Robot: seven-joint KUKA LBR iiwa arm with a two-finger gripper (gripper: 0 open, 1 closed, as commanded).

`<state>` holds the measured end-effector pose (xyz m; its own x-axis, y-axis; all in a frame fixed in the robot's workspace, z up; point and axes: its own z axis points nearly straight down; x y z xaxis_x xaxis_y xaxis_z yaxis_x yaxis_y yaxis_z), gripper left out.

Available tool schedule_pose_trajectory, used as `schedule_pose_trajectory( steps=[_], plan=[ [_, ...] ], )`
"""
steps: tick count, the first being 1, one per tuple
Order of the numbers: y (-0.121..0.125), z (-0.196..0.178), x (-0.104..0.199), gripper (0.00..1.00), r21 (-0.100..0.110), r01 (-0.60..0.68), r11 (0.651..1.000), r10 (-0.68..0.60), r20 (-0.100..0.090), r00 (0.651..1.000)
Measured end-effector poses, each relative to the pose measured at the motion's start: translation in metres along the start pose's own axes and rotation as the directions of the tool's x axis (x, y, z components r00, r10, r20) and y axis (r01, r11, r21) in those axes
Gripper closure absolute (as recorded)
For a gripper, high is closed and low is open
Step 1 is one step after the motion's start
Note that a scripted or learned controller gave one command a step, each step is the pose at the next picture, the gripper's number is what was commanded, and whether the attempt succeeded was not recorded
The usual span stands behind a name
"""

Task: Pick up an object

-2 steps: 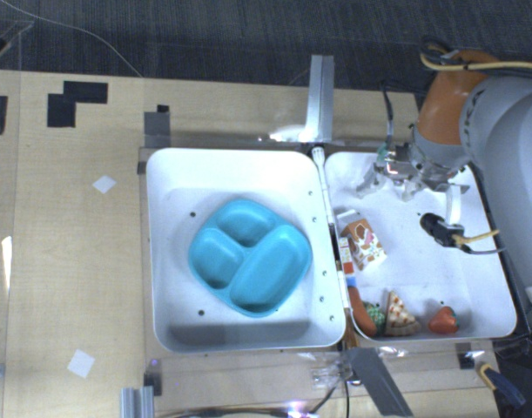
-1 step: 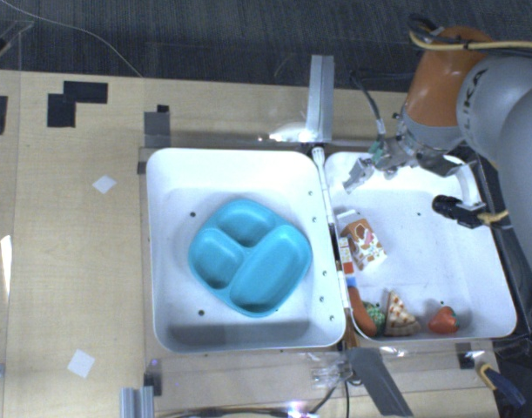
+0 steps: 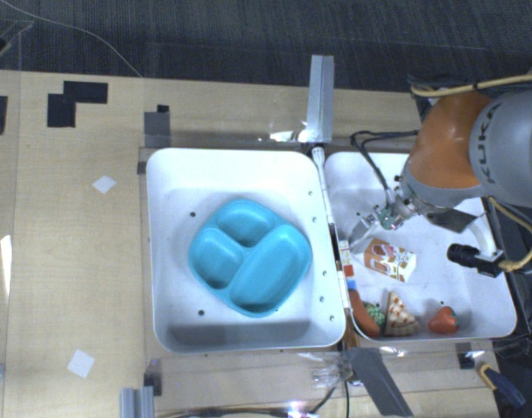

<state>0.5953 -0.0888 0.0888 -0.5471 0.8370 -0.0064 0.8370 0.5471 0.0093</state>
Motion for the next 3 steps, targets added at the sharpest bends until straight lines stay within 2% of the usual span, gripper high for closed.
schedule_pose_trajectory(
  steps=[1,2,3],
  plan=[
    [-0.025,0.000,-0.055,0.00,0.001,0.156,0.988,-0.156,0.002,0.988],
    [-0.040,-0.001,0.009,0.00,-0.001,-0.023,1.000,0.023,0.000,1.000],
    [-0.111,-0.001,-0.065,0.00,0.002,0.119,0.993,-0.119,0.004,0.993]
  ],
)
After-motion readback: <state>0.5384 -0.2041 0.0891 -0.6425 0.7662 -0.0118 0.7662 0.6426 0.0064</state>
